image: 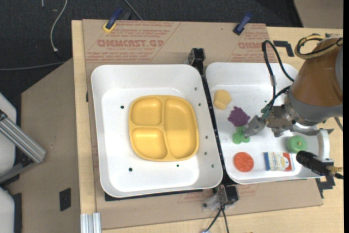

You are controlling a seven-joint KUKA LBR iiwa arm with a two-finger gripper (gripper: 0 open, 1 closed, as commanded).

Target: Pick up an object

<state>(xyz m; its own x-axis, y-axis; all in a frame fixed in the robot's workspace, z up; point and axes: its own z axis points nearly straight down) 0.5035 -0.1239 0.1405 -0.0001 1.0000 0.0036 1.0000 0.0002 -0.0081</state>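
My tool (pixel 252 129) sits low in the right bin (pixel 256 70), its tips just above a green toy (pixel 240 137) and beside a purple one (pixel 238 115); I cannot tell its opening. Nothing looks lifted yet, so the pick remains undone.

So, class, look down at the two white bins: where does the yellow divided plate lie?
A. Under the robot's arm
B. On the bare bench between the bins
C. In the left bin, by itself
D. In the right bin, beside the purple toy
C: the yellow divided plate lies flat in the middle of the left bin, while the small toys such as the purple toy sit in the right bin.
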